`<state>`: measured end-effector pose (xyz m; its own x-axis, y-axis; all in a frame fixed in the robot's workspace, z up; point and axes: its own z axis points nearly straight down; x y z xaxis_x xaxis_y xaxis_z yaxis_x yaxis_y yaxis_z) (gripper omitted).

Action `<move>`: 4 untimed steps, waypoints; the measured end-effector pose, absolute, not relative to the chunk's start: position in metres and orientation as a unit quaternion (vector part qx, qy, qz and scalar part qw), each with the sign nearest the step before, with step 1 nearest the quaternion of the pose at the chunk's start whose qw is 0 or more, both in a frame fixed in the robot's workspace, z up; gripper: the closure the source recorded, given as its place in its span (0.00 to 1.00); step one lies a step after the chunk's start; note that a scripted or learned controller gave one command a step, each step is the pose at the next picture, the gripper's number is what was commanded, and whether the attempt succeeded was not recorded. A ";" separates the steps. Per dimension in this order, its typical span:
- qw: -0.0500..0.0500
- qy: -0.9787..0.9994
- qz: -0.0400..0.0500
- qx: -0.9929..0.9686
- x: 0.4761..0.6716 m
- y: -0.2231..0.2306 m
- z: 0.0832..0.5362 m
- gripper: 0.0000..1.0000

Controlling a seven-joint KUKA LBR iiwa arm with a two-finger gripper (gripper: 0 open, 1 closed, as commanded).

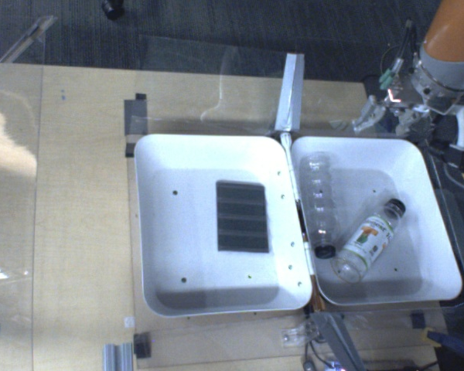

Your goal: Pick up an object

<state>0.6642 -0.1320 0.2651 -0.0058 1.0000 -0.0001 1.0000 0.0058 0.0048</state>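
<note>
On my feed, the left shallow white bin point(162, 284) sits mid-bench with a dark ribbed rectangular pad point(242, 216) flat at its centre. In the right white bin point(433, 284), a clear empty plastic bottle point(319, 203) lies along the left wall, black cap toward the bench's near edge. Just beside it lies a tilted labelled clear bottle point(366, 242). The gripper point(390, 110) hovers above that bin's far rim, toward the bench's far right corner, grasping nothing; whether it's released or clenched, I cannot tell.

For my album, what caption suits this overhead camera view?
Robot gripper poised above the right bin holding two clear bottles; a dark ribbed block lies in the left bin.
</note>
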 end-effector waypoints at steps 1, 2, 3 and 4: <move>0.002 0.696 0.000 0.718 0.565 -0.131 0.122 0.00; 0.012 0.692 0.002 0.722 0.666 -0.125 0.092 0.00; 0.005 0.748 0.002 0.664 0.605 -0.142 0.089 0.00; 0.002 0.784 -0.002 0.621 0.669 -0.110 0.088 0.00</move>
